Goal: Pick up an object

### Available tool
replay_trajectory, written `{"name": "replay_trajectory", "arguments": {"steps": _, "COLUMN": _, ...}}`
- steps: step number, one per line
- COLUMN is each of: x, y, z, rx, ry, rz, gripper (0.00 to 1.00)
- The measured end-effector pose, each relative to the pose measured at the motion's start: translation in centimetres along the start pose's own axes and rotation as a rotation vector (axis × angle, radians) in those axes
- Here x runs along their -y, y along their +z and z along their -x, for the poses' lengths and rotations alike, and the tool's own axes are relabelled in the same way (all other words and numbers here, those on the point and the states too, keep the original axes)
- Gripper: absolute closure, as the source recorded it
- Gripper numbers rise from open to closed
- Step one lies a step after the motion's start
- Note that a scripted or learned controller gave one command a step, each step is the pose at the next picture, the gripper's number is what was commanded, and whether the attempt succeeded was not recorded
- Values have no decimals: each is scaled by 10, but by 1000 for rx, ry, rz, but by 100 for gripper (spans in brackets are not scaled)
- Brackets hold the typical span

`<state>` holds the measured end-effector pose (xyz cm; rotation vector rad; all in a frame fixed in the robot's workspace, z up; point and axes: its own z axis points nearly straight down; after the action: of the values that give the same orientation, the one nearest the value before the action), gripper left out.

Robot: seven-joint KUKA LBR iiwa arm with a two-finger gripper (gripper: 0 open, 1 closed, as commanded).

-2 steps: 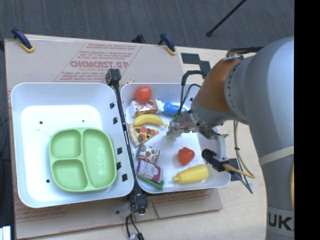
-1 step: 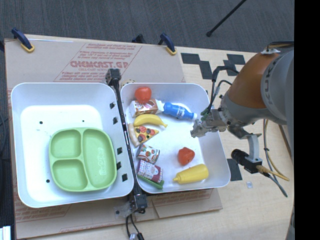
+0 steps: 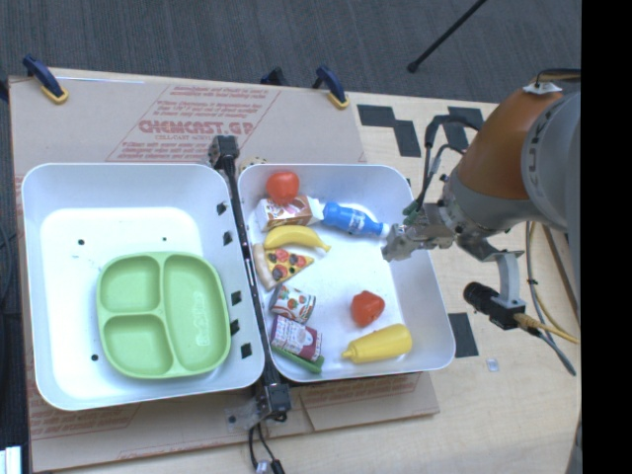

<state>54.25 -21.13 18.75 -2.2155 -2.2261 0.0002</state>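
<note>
Two bins face you: the left bin (image 3: 59, 205) keeps a green divided tray (image 3: 163, 314) as a likely drop spot, the right bin (image 3: 420, 294) gathers toy food, its blue bottle (image 3: 353, 219) nearest the gripper (image 3: 397, 245), whose opening you cannot tell.

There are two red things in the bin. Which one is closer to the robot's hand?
The red one beside the yellow bottle, low in the right bin. The other red one sits at the far top-left corner.
</note>
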Motion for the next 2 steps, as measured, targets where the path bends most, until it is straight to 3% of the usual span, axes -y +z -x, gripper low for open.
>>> {"name": "replay_trajectory", "arguments": {"steps": 1, "x": -30, "y": 24, "z": 0, "rx": 1, "ry": -1, "rz": 0, "gripper": 100}}
{"name": "replay_trajectory", "arguments": {"steps": 2, "x": 17, "y": 96, "z": -20, "rx": -1, "ry": -2, "rz": -3, "gripper": 100}}
